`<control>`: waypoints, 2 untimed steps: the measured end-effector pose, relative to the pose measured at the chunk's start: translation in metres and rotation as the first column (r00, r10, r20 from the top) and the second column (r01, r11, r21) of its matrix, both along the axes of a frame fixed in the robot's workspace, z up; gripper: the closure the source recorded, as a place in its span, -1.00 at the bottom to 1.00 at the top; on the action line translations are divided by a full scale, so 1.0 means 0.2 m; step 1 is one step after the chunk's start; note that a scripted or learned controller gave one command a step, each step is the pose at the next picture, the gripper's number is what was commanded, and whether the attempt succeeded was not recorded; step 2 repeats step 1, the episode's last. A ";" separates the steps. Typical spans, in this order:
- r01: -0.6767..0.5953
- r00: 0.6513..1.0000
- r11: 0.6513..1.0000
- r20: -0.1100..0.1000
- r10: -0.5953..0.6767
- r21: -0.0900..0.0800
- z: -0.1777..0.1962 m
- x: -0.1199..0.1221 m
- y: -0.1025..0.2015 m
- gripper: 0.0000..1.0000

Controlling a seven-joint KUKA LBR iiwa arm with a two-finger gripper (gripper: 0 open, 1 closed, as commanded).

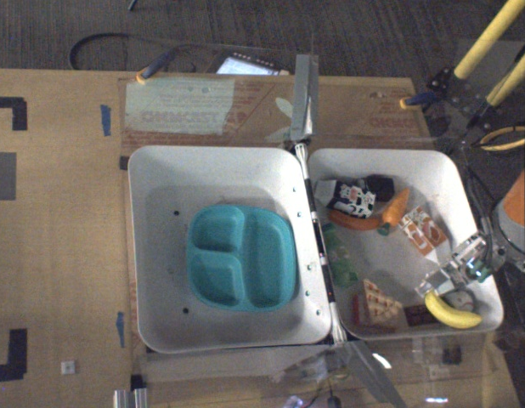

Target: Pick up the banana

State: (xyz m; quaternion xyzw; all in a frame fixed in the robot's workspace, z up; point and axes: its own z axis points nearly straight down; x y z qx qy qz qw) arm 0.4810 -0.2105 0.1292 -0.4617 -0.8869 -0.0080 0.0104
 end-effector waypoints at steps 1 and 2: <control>-0.295 0.955 0.955 0.018 0.295 -0.024 -0.22 0.01 0.14 -1.00; -0.295 0.955 0.955 0.018 0.295 -0.024 -0.22 0.01 0.14 -1.00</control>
